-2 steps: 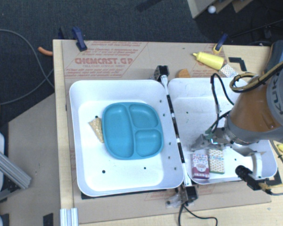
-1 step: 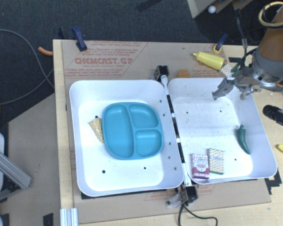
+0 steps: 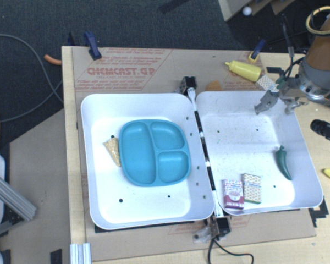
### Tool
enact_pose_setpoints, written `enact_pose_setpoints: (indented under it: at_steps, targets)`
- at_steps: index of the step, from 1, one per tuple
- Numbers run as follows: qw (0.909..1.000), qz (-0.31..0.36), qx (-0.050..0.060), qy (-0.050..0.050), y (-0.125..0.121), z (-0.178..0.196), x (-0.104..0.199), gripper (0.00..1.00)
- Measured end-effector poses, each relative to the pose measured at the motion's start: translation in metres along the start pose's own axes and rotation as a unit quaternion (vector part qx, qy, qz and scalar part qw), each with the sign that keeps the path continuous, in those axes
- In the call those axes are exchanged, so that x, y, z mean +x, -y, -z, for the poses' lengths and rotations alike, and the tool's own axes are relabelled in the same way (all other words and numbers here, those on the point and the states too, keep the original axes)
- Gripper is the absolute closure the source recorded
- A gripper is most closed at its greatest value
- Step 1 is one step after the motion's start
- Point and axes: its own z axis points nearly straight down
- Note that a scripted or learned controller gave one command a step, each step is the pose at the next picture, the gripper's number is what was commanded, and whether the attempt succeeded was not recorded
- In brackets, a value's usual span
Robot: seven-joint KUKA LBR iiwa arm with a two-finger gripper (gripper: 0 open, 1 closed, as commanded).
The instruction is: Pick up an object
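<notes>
1. I see two white bins side by side on the tabletop point(image 3: 71, 147). The left bin point(image 3: 99, 202) has a blue plate point(image 3: 154, 150) with three parts in it. A small tan thing point(image 3: 113, 149) lies just beside the plate's left edge. I cannot tell what it is.

2. The right bin point(image 3: 236, 120) has the things I could pick. A green pepper point(image 3: 282, 163) lies near the right wall. Two little packets sit near the front wall, a red packet point(image 3: 232, 193) and a tan packet point(image 3: 252, 187), just beside each other.

3. My pincer point(image 3: 275, 99) hangs over the back right corner of the right bin. Its two fingers look spread apart, and nothing is between them. It is well apart from the pepper and the packets.

4. I think the pepper is the best pick. It lies alone, so nothing gets in the way. It looks light and smooth, so it may slip. I would grab it across its fat middle, not at the thin tip.

5. The packets look flat and light. They lie low on the floor of the bin and close to the wall, so I think they would be hard to get under.

6. A yellow bottle point(image 3: 243, 69) lies on the tabletop behind the right bin. I would leave it.
</notes>
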Motion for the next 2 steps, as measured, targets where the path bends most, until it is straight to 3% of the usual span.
enact_pose_setpoints:
  at_steps: [1,2]
  targets:
    - [1.0000,0.002,0.002,-0.006,0.001,-0.085,-0.018,0.00]
    - [1.0000,0.001,0.002,-0.003,0.066,-0.067,-0.022,0.00]
